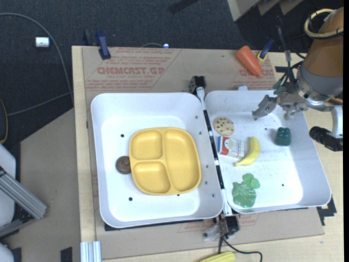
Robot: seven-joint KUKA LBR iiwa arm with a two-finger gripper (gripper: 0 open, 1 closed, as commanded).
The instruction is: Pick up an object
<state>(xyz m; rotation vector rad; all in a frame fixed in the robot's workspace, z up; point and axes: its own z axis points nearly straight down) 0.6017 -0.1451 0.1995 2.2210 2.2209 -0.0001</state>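
Camera view has the tool [275, 106] spread wide, holding nothing, above the right bin [305, 192], so approach is underway; next, descend onto the green block [282, 136].

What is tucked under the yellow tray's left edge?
A brown round object pokes out from under the yellow divided tray in the left bin; its covered part stays unseen.

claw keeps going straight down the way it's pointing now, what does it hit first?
Probably bare floor of the right bin. The claw hangs over open white, between the cookie and the green block. Depth is unclear from this slant.
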